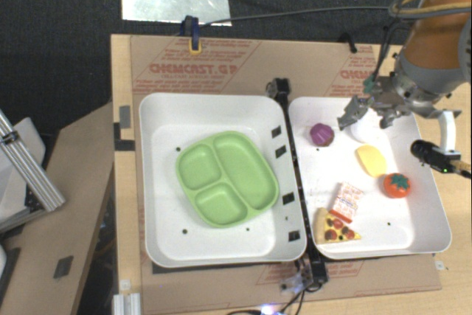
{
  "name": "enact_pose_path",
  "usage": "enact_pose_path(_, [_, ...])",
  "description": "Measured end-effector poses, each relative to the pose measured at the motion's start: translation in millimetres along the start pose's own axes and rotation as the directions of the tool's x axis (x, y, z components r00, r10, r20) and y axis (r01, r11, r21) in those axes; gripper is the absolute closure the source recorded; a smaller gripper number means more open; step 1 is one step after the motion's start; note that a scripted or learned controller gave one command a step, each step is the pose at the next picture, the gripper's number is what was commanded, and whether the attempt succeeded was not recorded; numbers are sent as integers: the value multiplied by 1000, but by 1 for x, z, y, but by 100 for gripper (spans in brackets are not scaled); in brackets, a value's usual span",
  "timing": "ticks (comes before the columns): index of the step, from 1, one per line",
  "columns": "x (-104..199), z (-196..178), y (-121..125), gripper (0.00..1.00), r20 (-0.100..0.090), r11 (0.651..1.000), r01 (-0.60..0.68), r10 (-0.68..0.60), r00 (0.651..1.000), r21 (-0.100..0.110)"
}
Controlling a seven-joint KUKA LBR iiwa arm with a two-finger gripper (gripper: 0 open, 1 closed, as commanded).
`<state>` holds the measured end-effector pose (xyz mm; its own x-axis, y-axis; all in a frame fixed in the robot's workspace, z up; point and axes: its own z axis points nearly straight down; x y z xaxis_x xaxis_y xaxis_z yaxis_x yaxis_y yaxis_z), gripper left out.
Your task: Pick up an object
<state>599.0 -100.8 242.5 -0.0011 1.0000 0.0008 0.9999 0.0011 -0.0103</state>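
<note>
The claw (372,112) hung over the far end of the right bin (431,229) with its two fingers spread and nothing between them. A purple toy (321,134) lay just to its left, a yellow piece (372,159) a little nearer the camera, and an orange fruit (396,185) beyond that. A descent from there would probably meet bare bin floor between the purple and yellow things, so the fingers could close on nothing or knock one aside toward the wall.
</note>
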Motion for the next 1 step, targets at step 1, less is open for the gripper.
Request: enact_pose_path(1, [0, -7, 2, 0, 1, 1000, 2, -2, 1000, -12])
